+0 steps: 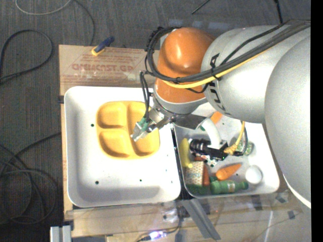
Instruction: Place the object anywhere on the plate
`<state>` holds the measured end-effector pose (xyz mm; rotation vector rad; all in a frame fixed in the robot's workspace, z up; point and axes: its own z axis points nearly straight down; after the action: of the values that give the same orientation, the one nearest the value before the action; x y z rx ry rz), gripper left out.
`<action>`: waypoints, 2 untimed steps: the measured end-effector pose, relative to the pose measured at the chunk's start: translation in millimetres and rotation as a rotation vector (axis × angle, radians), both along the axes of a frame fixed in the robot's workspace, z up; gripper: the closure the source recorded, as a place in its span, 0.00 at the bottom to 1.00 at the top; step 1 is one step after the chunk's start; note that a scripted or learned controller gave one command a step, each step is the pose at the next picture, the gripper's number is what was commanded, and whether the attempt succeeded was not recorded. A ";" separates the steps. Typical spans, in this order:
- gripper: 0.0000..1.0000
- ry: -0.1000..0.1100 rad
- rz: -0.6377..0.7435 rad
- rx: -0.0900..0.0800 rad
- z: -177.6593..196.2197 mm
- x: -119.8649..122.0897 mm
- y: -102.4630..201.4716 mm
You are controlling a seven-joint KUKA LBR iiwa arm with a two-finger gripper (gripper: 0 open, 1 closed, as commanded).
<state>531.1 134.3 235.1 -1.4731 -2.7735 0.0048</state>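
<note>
The yellow plastic plate with raised dividers [115, 119] lies in the upper middle of the left shallow white bin [86, 185], its compartments facing up. Which thing is meant to go onto it cannot be told. The gripper [140, 131] is at the plate's right part, over the ridge between compartments, pointing down and to the left. Its tip looks pale with a touch of green, but it is too small and blurred to say whether it is open, closed, or gripping anything.

Behind it, the grey arm with its orange band [184, 52] reaches in from the right and covers the top of the right shallow white bin [270, 181]. That bin holds a cluster of small things:
- an orange carrot-shaped piece [228, 171] near the middle
- a green bottle lying on its side [228, 187] just below the carrot-shaped piece
- a white round thing [253, 175] to the right of both
- a yellow elongated piece [185, 153] along the left wall
- a brown printed packet [194, 174] below the yellow piece

Both bins sit on a sheet of brown cardboard [101, 67] — a small blue and yellow thing [102, 45] lies at its top edge. Black cables [30, 42] loop over the dark floor around it.
</note>
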 end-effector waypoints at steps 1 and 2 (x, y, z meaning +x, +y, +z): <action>1.00 0.003 -0.147 -0.001 -56.3 -48.8 52.3; 1.00 0.007 -0.147 -0.002 -48.8 -49.7 52.2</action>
<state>481.5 186.5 186.3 -1.6694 -2.6536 0.0130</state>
